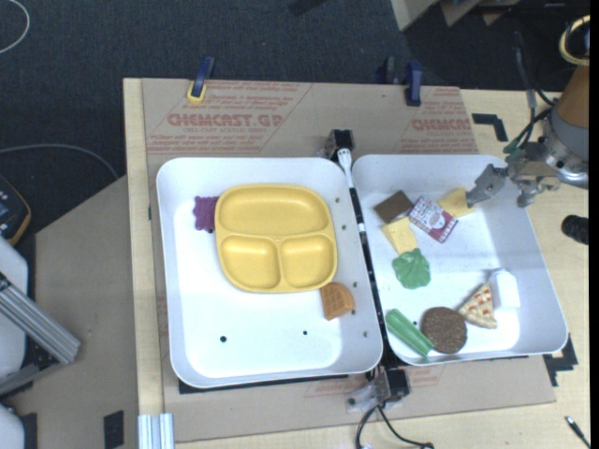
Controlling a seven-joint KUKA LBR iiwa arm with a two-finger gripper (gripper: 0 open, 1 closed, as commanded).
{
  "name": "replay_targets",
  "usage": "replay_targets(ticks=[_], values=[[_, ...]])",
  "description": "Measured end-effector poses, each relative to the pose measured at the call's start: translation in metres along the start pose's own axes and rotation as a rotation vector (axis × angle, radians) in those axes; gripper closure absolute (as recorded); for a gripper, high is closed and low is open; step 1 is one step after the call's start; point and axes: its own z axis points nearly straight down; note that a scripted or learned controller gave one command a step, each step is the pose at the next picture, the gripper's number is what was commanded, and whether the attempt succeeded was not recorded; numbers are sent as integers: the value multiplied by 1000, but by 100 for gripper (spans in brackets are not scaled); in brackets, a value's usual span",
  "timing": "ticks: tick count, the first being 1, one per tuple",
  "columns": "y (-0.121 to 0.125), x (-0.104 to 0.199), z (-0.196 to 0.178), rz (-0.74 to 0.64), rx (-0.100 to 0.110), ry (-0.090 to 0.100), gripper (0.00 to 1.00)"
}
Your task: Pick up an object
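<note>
While the worktop (309, 110) is covered by a brown board printed with red lettering, two shallow white bins are carried on it side by side. The left bin (187, 279) is taken up mostly by a yellow divided tray (276, 235), which lies flat with three compartments. A purple piece (204, 212) is seen touching the tray's left edge, and a small orange-brown waffle-like piece (338, 300) is found just below the tray's lower right corner.

The right bin (538, 279) is strewn with smaller play-food items. At the upper right of this bin the grey arm (571, 129) is seen reaching in, and its tool (496, 183) is placed low over the bin's upper part, just beside a yellow block (455, 202). Whether the tool is spread or pressed together cannot be told, and nothing can be seen gripped by it.

Near the bin's lower edge a round brown patty (443, 329) is found touching a green stick (407, 333). A pizza slice (479, 307) lies just right of the patty. A green leafy piece (411, 269) lies below a yellow cheese wedge (401, 236), above which a brown square (394, 206) is seen. A red-and-white packet (432, 219) lies between the brown square and the yellow block.
</note>
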Motion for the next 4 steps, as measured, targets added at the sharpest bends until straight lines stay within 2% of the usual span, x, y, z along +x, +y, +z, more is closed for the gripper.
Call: replay_targets(ticks=[1,2,3,4], values=[[3,1,-10,-4,-15,-4,0],[1,2,54,-4,-9,-1,0],[3,3,94,-3,-17,-2,0],[7,4,78,-6,-28,-3,100]])
